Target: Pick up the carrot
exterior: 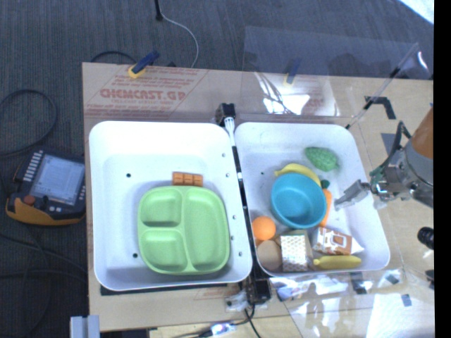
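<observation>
carrot: thin orange sliver, mostly hidden behind blue bowl | right bin | jaws: can't tell their state

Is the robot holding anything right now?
Nothing shows between the fingers of the gripper, which sits over the right bin beside the blue bowl. So no visible hold.

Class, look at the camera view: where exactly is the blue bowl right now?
The blue bowl sits in the right-hand bin, near its middle, with a yellow banana just behind it and an orange ball at its front-left.
</observation>
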Robot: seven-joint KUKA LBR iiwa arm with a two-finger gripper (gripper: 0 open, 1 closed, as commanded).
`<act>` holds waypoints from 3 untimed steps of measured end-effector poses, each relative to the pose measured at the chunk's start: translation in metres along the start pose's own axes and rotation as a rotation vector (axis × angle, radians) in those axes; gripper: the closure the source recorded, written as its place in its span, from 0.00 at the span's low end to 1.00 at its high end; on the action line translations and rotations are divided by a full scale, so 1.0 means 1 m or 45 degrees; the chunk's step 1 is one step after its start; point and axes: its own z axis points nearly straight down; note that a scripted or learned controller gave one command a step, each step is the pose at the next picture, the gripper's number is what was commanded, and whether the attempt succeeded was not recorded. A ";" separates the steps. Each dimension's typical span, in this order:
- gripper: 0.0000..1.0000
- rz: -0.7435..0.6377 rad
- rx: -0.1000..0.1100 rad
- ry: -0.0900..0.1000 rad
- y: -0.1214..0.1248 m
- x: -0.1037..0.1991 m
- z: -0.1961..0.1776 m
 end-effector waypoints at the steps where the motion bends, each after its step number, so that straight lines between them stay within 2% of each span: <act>1: 0.00 0.008 -0.004 0.000 0.044 0.000 0.115; 2: 0.00 0.195 -0.034 -0.013 0.012 0.028 0.125; 3: 1.00 0.196 -0.039 -0.010 0.015 0.028 0.114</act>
